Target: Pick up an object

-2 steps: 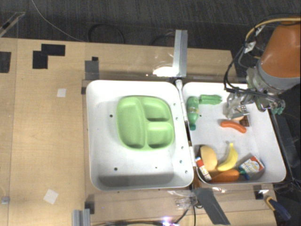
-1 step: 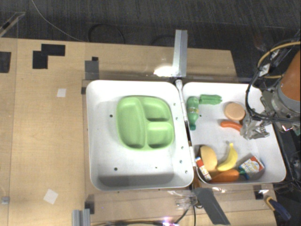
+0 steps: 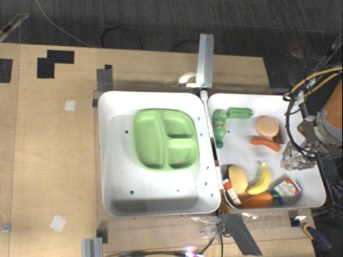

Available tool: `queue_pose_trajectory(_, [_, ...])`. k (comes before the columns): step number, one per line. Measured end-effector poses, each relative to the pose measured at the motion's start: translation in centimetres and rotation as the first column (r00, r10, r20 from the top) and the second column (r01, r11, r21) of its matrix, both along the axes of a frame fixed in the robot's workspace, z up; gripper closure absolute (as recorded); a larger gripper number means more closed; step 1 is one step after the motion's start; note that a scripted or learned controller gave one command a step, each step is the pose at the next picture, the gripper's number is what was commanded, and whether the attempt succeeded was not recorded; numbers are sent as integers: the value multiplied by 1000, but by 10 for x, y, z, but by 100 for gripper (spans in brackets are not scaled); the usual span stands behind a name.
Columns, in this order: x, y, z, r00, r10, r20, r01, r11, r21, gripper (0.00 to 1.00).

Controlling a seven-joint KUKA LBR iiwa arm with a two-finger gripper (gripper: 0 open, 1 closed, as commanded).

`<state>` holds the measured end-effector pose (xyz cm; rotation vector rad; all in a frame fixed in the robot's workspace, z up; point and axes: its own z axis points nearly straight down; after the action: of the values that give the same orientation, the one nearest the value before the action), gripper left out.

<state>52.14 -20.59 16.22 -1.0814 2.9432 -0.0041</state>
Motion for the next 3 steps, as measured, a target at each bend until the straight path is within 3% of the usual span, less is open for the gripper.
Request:
queue_pose_trajectory(1, [1,0,1,1000,1,1,-1,1000,0,0])
queue_pose_trajectory(2, [38,48,-72,994,113,11,-113,994,-3,0])
queue_pose_trajectory(3, [-16,106,-70,971,238,14,-238,971,-4,0])
